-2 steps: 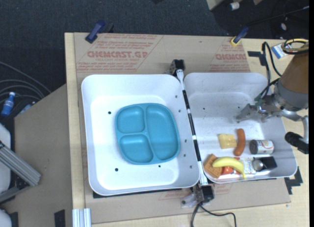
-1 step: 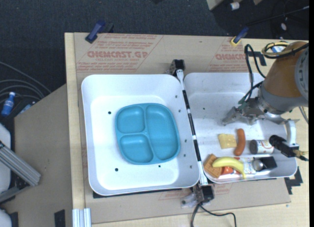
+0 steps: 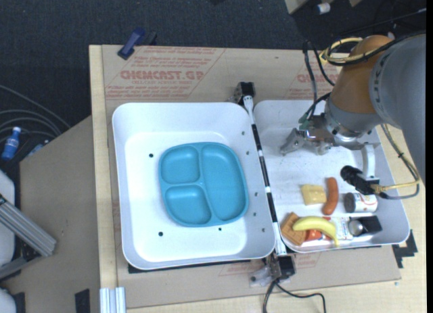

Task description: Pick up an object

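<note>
hand [image 3: 298, 140] is hanging low over the far bare part of the right bin [image 3: 284, 112], its fingers looking spread and gripping nothing. food toys are lying toward the tabletop's near right corner: a sausage [image 3: 330, 196] with its long axis running near to far, a cheese piece [image 3: 312, 195] just beside it, and a banana [image 3: 315, 224] nearer the edge. the blue plate [image 3: 202, 183] is sitting in the left bin [image 3: 128, 170]

Blue plate [image 3: 203, 183], yellow banana [image 3: 315, 224]
</note>
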Controlling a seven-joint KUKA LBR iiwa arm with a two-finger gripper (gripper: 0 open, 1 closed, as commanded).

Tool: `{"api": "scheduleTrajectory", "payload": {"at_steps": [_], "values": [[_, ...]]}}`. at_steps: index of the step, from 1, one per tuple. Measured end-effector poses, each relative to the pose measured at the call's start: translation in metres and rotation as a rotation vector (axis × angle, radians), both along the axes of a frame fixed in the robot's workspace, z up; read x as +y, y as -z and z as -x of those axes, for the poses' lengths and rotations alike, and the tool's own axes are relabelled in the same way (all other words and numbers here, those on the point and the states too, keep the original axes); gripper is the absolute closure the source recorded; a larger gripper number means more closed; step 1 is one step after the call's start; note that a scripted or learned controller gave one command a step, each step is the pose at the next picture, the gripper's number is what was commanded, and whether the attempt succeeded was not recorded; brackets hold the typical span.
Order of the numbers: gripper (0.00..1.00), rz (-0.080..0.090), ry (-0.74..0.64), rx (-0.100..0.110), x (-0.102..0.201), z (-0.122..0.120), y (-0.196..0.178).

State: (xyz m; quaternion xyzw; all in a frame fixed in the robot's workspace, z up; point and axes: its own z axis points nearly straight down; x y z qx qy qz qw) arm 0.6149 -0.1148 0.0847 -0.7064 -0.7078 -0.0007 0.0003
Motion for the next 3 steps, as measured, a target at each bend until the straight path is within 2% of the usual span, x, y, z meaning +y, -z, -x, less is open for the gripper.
{"api": "scheduleTrajectory", "payload": {"at_steps": [1, 2, 3], "values": [[0.0, 0.001, 0.003, 0.003, -0.015, 0.109, 0.001], [1.0, 0.001, 0.003, 0.0, -0.015, 0.108, -0.009], [1.0, 0.0, 0.0, -0.002, 0.056, 0.039, -0.101]]}}
